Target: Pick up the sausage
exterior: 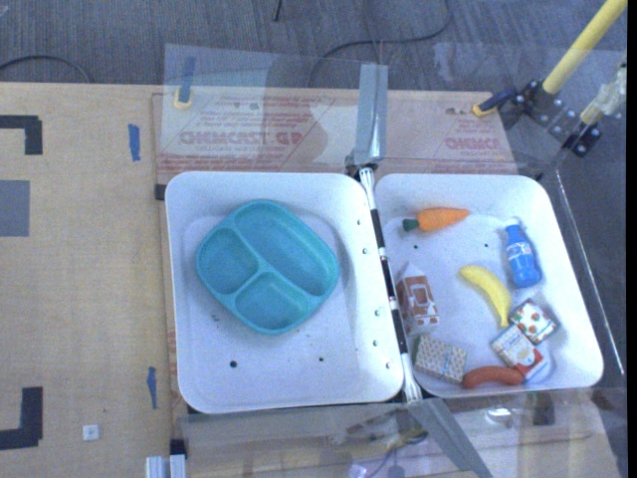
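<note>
Wooden desk (pixel 80 267) carrying two shallow white bins side by side, seen from above at a slant. Left bin (pixel 199 366): a teal divided plate (pixel 266 265) with three compartments, lying flat near the bin's centre. Right bin (pixel 572 257), from left to right: a small brown-and-white carton (pixel 417 301); a carrot (pixel 439 219) near the far wall; a tan waffle-patterned block (pixel 440 358) at the near wall; the sausage (pixel 491 375) (red, lying lengthwise along the near wall, just right of the block and touching a small printed packet (pixel 516 347)); a banana (pixel 487 290); a blue bottle (pixel 519 255); a second packet (pixel 533 319). Whether the claw is spread or pressed together cannot be told here.
</note>
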### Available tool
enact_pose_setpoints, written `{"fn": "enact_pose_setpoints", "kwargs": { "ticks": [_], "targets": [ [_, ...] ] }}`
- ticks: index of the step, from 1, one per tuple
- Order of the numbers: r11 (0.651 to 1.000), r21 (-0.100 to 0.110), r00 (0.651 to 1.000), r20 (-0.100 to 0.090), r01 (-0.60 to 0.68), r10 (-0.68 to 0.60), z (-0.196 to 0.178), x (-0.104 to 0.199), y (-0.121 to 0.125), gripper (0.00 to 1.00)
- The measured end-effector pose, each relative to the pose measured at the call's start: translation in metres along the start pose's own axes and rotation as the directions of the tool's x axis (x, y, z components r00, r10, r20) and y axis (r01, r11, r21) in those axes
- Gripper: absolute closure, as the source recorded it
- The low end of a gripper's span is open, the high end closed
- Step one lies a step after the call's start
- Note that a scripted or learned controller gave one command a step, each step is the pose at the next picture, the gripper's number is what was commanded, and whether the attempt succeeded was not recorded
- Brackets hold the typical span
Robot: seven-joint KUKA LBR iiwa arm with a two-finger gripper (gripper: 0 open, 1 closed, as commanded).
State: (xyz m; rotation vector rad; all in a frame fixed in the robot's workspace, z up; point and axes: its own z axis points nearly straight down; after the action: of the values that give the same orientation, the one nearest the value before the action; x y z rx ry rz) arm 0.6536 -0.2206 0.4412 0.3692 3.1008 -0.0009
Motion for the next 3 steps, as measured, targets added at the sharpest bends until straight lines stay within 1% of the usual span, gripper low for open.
{"fn": "enact_pose_setpoints", "kwargs": {
  "ticks": [3],
  "targets": [
    [1.0,-0.003,0.999,0.037,-0.006,0.006,-0.04,-0.004,-0.002,1.0]
  ]
}}
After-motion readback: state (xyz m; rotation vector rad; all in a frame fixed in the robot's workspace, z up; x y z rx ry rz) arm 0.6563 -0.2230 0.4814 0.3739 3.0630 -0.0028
